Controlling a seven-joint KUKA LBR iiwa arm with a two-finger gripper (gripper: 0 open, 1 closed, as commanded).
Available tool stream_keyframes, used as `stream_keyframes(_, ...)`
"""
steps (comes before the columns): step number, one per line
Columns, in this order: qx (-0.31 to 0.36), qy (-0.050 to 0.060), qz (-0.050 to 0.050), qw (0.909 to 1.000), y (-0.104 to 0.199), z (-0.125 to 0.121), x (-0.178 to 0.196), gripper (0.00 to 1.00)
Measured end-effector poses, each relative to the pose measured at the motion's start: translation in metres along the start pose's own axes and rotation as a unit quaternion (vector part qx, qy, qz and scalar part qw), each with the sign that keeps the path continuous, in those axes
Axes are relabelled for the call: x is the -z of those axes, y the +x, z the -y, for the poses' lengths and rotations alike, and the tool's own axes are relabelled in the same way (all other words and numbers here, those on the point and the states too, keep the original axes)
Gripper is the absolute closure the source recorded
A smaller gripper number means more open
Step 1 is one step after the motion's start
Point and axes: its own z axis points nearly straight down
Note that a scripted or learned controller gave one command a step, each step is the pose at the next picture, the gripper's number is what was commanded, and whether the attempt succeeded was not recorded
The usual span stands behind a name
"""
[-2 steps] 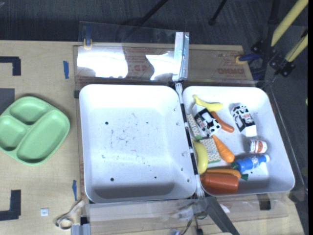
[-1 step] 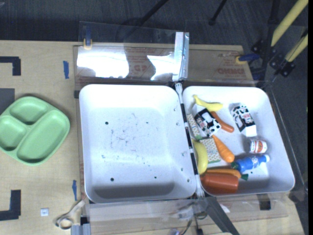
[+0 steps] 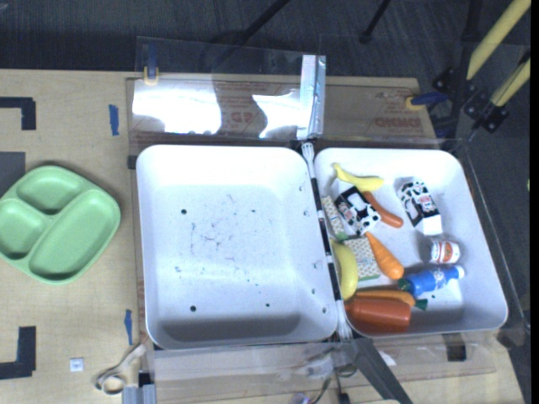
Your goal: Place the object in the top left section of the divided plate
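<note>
A light green divided plate (image 3: 94, 199) lies on the wooden bench at the far left, outside the bins. It has two small sections toward the top and left and one long section at the lower right. The right bin (image 3: 480, 251) holds several toy foods: a yellow banana (image 3: 358, 178), a cow-patterned carton (image 3: 419, 203), a black and white toy (image 3: 356, 209), a carrot (image 3: 386, 257), a second banana (image 3: 345, 269), a red sausage (image 3: 379, 312), a blue bottle (image 3: 434, 280) and a small can (image 3: 444, 251).
The left bin (image 3: 227, 242) is bare white with faint scuff marks. A clear plastic panel (image 3: 219, 99) stands behind it with a metal bracket (image 3: 312, 95). Black tape marks (image 3: 18, 112) sit on the bench around the plate.
</note>
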Motion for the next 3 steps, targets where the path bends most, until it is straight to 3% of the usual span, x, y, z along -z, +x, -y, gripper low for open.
stream_keyframes(1,-0.169,0.000,0.000,0.9856,-0.0001,-0.0003,-0.0001,1.00)
stream_keyframes(2,-0.312,0.001,0.000,0.9501,-0.0002,-0.0003,-0.0003,1.00)
stream_keyframes(3,-0.157,0.000,0.000,0.9876,-0.0001,-0.0003,-0.0002,1.00)
